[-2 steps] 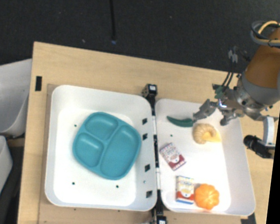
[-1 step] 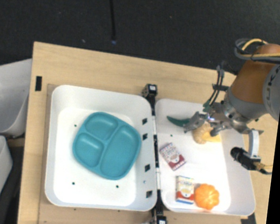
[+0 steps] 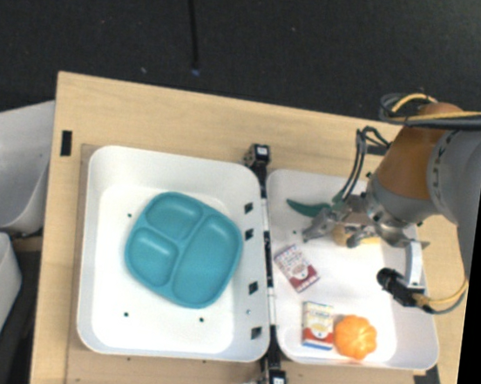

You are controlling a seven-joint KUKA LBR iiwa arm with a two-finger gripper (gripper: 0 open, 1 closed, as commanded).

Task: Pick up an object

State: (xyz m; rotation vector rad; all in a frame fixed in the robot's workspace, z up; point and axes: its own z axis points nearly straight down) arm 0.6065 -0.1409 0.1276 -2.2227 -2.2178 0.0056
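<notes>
Reaches in from the right with gripper [image 3: 339,231] low over the far part of the right bin [image 3: 418,346], just beside a green item [image 3: 307,209], probably the intended pick. Cannot tell how wide open, nor gripping what, if anything. Leaves packet [image 3: 295,267], carton [image 3: 318,324] and orange [image 3: 355,337] lying nearer, apart from the gripper, likely easier targets.
</notes>
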